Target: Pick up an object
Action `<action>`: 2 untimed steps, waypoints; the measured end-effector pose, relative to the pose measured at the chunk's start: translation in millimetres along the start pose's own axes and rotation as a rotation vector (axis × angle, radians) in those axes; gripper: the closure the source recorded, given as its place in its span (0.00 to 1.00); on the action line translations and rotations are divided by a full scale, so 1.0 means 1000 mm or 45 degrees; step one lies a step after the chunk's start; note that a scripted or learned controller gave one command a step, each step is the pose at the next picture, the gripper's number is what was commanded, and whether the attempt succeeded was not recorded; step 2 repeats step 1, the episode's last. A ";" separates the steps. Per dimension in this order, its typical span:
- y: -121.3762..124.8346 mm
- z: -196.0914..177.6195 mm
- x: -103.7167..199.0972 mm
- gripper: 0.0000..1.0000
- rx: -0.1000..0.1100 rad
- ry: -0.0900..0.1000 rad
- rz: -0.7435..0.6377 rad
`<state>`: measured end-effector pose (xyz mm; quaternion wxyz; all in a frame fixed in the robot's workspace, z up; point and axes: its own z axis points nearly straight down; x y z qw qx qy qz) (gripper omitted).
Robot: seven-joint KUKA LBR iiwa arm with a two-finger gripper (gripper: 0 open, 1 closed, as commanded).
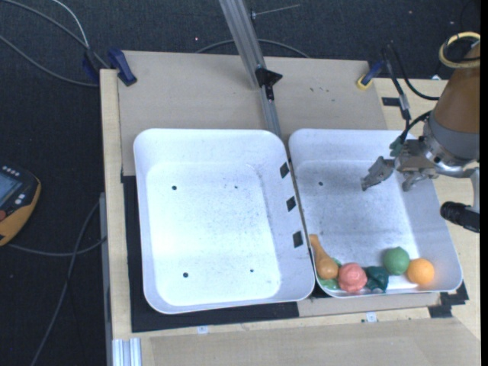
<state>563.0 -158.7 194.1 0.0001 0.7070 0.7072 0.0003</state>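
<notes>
Seemingly unlabelled toys [352,276] below open jaws [395,175], right bin [343,204].

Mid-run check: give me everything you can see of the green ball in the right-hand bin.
The green ball is small, round and matte, a mottled mid green, seemingly whole. It lies on the floor of the right bin near the front wall, in the row of items there. The orange ball sits against its right side; a dark teal object lies just left and in front, close or touching, I cannot tell which. The gripper hangs well behind it, not touching.
</notes>
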 end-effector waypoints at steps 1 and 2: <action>-0.051 0.107 -0.017 0.00 0.001 0.000 0.002; -0.051 0.107 -0.017 0.00 0.001 0.000 0.002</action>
